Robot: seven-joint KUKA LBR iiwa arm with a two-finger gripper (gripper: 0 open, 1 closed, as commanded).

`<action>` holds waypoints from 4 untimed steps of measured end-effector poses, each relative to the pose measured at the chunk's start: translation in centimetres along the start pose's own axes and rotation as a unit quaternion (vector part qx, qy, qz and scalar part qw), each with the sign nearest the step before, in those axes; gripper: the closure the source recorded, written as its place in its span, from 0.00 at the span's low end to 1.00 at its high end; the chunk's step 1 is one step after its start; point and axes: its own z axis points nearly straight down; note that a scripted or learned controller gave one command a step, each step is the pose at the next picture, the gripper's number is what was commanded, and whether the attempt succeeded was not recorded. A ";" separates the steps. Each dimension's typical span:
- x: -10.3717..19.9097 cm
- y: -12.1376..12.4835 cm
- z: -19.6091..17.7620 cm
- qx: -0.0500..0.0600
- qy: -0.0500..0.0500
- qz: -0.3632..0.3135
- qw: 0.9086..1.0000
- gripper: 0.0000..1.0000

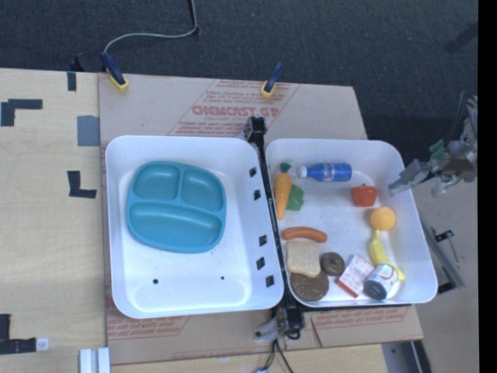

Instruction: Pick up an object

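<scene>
My gripper (449, 166) sits at the frame's right edge, beyond the right bin (397, 158). I cannot tell whether it is apart or together. The tomato (364, 196) lies nearest, inside.

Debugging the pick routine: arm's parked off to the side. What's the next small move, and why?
Probably bring the pincer in over the right bin toward the orange ball. The pincer hangs at the bin's right rim with nothing between its fingers, and the ball and the red tomato are the nearest items, each with some bare floor around it. The left bin holds just a blue plate.
</scene>
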 end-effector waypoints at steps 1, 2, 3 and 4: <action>9.8 3.3 14.6 0.001 0.000 0.000 1.000 0.00; 11.6 7.8 18.2 0.001 -0.002 0.001 1.000 0.00; 11.1 11.1 18.7 0.029 -0.007 -0.001 1.000 0.00; 11.8 12.6 19.1 0.018 -0.003 0.005 1.000 0.00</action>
